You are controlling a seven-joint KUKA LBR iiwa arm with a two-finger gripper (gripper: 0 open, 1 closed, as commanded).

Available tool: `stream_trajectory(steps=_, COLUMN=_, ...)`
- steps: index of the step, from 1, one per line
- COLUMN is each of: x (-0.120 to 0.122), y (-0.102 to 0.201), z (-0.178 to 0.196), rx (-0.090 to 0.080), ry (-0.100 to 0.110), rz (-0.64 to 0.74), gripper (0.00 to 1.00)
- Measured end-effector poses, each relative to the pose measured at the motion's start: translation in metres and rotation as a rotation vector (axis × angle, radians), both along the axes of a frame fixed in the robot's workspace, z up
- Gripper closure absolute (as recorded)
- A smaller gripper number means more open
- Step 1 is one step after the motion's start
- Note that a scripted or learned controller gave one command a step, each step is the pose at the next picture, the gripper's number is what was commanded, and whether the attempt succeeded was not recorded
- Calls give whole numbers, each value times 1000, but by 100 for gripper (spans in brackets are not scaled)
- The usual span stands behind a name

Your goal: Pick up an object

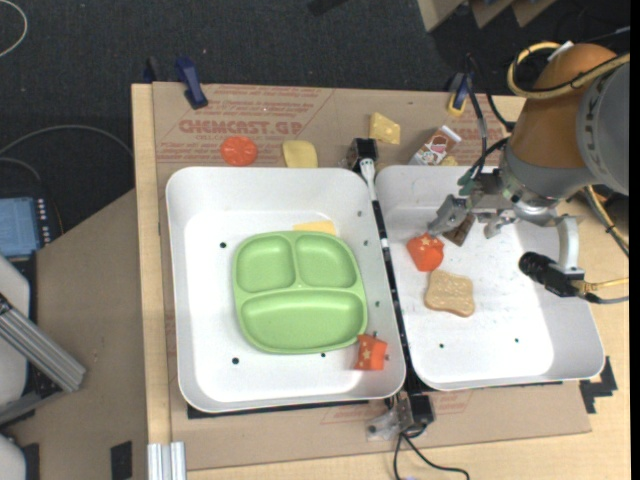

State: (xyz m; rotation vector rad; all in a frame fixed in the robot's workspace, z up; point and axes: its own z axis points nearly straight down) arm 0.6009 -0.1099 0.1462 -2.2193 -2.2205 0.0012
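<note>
My gripper (472, 218) hangs low over the back of the right bin (570, 353), open, with its grey fingers (447, 212) spread apart. A small dark brown piece (461, 231) lies beneath them; whether it touches a finger I cannot tell. A red strawberry-like toy (425, 253) sits just left and in front of the gripper, near the bin's left wall. A tan slice of toast (450, 294) lies in front of that. In the left bin (190, 298) rests a green divided plate (298, 292), with a yellow slice (316, 228) behind it and a small orange toy (371, 352) at its front right.
On the cardboard behind the bins lie an orange disc (239, 150), a yellow lump (299, 154), a cheese wedge (384, 128), a small carton (433, 148) and a black clip (362, 151). A black cable fitting (545, 271) hangs off the arm over the right bin.
</note>
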Motion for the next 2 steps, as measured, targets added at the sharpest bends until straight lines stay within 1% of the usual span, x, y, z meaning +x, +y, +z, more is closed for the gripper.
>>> stream_trajectory(steps=1, x=69, y=-37, z=9, rx=-5, ry=-11, rz=1, gripper=0)
stream_trajectory(steps=2, x=29, y=-27, z=-65, rx=1, ry=5, rz=-1, gripper=0)
